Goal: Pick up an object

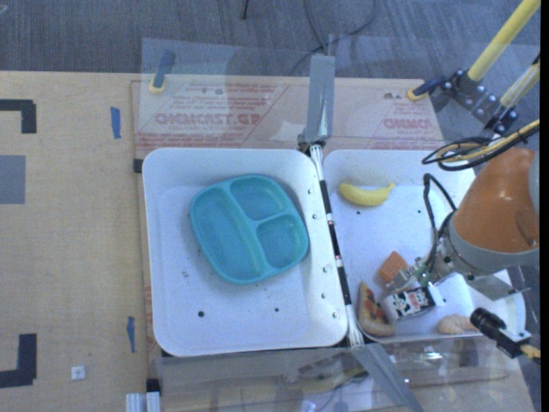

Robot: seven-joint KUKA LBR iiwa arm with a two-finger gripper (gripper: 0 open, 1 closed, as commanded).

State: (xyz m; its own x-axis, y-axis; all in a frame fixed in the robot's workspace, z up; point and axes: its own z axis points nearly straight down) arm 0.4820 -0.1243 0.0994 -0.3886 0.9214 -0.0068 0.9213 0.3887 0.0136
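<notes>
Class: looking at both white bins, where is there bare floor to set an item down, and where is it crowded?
Free: left bin floor around the blue plate; right bin between banana and gripper. Crowded: near corner with pizza slice.

The 2 bins [163, 230] are white, the left one flecked with small dark specks. In it lies a turquoise plate [249, 228]. In the right bin, the banana [366, 193] is yellow, the wedge [393, 267] orange, the pizza slice [372, 310] tan with red spots, and the lump [455, 324] at lower right pale peach. The arm [502, 204] is orange over grey. The bench [69, 230] is light wood with black corner marks and blue tape strips.
</notes>
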